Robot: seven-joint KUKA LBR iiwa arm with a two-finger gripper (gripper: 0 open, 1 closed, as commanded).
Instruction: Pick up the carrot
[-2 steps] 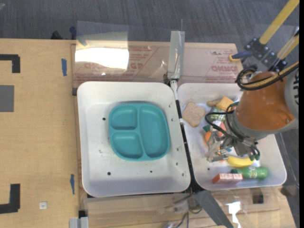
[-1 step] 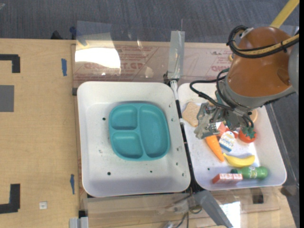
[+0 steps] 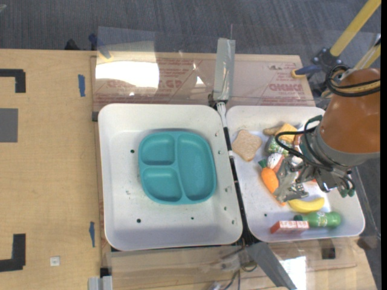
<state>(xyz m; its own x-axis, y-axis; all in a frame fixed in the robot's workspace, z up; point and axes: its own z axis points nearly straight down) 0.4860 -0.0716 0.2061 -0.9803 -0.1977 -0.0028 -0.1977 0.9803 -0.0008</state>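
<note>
Camera view: gripper [image 3: 290, 186] beside carrot [image 3: 269, 179] (right bin [image 3: 257, 222]).

Red lettering runs across the clear plastic sheet [image 3: 181, 77] behind the bins, too blurred and mirrored to read. A small red-and-white box [image 3: 291, 225] in the right bin [image 3: 357, 219] carries print too small to read.

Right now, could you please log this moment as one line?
task: carrot pickup | pincer: beside carrot, right bin | carrot: lying in bin, not lifted
</note>
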